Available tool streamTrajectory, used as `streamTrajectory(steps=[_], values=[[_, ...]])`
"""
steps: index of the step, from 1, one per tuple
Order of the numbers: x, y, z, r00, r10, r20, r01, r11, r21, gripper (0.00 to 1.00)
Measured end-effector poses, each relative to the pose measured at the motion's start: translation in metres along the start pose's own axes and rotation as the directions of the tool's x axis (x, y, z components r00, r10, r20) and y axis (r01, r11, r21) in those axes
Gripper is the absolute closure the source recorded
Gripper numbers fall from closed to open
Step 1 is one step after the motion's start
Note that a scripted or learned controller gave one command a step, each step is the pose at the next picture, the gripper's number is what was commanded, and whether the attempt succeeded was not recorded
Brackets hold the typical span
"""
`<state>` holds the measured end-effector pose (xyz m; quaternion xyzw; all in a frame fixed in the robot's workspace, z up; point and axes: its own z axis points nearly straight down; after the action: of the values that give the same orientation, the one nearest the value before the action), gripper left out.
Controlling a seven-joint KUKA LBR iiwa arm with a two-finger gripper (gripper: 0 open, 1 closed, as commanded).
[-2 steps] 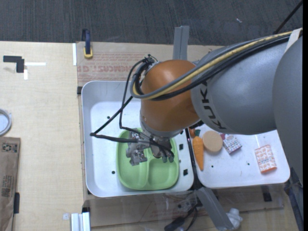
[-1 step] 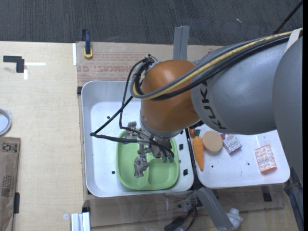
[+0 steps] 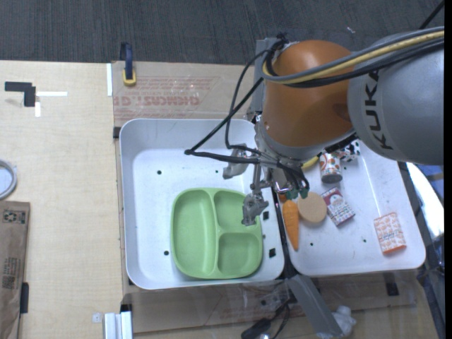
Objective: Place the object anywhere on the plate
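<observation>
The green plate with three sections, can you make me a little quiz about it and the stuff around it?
1. True or false: the green three-section plastic plate lies in the left white bin.
2. Where is the orange carrot? A) on the plate B) in the right white bin, by its left edge C) on the wooden bench
3. Fill in: the gripper hangs above the plate's ____ edge.

Key: 1 true. 2 B. 3 right.

Pale wooden bench (image 3: 56, 189) before dark, perhaps carpeted, floor (image 3: 176, 13).
</observation>
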<state>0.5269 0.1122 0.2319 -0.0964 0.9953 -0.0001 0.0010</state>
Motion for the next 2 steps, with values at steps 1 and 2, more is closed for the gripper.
streamTrajectory(steps=[1,2], values=[[-0.001,-0.001,-0.009,1.0,0.003,0.003,-0.003,1.0,0.0,1.0],[-0.019,0.025,0.057,0.974,-0.225,-0.001,0.225,0.974,-0.002,1.0]])
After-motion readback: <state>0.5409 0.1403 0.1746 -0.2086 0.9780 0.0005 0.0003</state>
